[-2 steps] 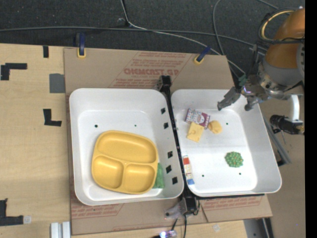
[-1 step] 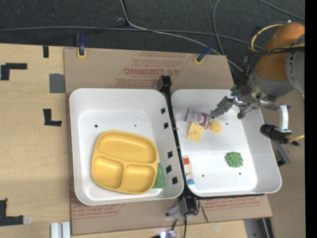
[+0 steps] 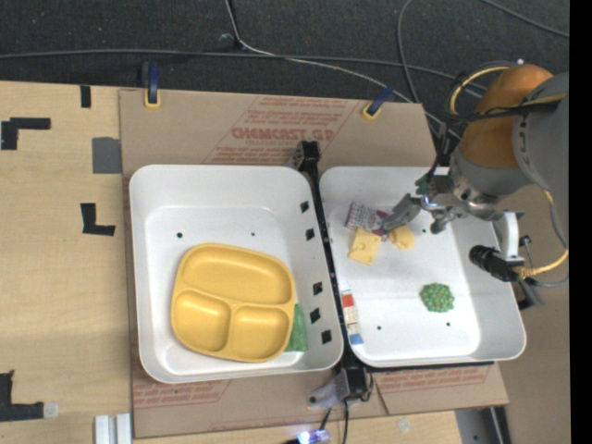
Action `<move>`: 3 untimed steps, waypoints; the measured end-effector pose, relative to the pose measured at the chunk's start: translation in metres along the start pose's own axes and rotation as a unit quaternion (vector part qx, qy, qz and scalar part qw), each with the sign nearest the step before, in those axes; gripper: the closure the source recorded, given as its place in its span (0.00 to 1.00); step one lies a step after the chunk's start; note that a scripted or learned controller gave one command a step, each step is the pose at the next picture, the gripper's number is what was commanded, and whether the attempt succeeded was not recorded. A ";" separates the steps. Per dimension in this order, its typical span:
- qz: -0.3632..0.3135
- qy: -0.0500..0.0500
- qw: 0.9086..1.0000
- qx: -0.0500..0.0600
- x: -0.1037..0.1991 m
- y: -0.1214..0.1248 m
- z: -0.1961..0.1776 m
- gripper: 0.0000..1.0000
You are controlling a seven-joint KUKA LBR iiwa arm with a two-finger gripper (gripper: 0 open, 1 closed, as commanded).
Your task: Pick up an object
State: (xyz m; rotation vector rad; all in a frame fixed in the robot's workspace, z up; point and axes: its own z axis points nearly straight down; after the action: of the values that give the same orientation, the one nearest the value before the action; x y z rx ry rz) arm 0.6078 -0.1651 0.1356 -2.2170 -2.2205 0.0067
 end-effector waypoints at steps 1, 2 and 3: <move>0.001 0.001 1.000 -0.006 0.001 0.003 0.047 0.00; -0.001 0.000 1.000 -0.013 0.002 0.007 0.031 1.00; 0.000 0.000 1.000 -0.004 0.003 0.009 -0.012 1.00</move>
State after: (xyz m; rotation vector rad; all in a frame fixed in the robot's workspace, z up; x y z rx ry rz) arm 0.6172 -0.1620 0.1471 -2.2211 -2.2252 -0.0021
